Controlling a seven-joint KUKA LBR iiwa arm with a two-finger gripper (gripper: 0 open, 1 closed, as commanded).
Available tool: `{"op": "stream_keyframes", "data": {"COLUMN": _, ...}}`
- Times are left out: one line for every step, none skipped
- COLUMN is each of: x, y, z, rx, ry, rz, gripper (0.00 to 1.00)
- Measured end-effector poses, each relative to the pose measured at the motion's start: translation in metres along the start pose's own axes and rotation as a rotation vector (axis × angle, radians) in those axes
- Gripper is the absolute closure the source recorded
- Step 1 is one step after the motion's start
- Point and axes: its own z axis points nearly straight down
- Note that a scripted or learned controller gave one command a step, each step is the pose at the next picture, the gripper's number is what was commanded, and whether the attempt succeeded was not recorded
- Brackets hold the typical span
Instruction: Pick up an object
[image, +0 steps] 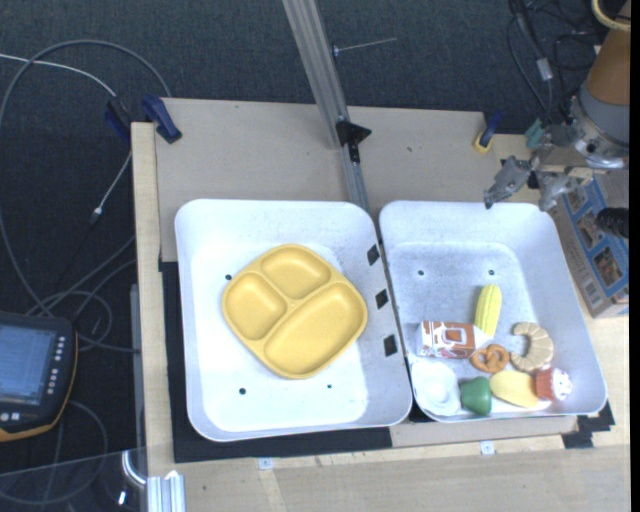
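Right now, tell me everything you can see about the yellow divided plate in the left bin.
The yellow plate looks like matte plastic, rounded, with three compartments: two smaller ones toward the far side and one large one nearer the camera. All three look bare. It lies flat, right side up, turned at an angle, near the middle of the left bin, resting on the bin's white floor. Nothing else touches it.

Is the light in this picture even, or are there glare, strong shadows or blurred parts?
Camera view: light soft and even; white bins bright, without hard glare; only faint shadows under the yellow plate; small toys slightly soft; gripper at the edge a little blurred.
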Motion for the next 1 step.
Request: {"op": "stream_keyframes", "data": {"x": 0.0001, "y": 0.0000, "z": 0.0000, "rx": 0.000, "ry": 0.000, "rz": 0.000, "gripper": 0.00}}
